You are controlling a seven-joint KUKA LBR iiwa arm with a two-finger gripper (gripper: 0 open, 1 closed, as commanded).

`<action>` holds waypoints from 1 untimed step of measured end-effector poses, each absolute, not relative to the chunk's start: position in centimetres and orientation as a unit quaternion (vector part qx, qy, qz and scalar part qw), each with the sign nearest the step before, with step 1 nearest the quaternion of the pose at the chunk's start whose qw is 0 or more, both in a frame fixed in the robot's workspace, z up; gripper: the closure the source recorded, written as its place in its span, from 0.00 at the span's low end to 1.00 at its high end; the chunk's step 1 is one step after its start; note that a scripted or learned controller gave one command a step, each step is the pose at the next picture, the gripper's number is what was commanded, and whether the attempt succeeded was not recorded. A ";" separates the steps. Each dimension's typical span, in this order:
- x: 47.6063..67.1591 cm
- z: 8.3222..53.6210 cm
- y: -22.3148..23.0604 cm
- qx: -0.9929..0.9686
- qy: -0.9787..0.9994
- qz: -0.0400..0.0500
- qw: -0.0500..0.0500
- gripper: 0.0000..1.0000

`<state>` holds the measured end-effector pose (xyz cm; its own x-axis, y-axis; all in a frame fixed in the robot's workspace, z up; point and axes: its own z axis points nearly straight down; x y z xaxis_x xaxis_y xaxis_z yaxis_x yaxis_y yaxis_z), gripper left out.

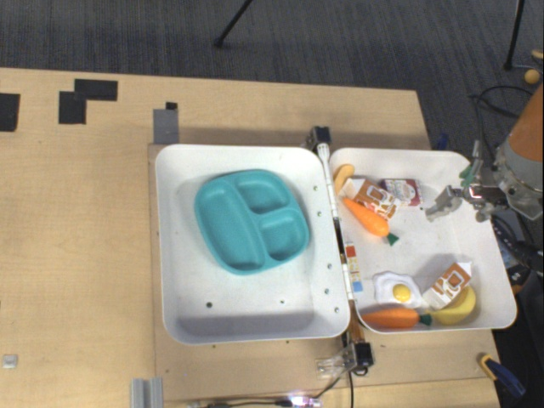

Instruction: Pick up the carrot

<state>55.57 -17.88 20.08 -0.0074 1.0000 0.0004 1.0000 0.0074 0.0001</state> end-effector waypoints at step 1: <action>56.7 8.8 -11.2 -0.688 -0.726 -0.003 -0.004 0.00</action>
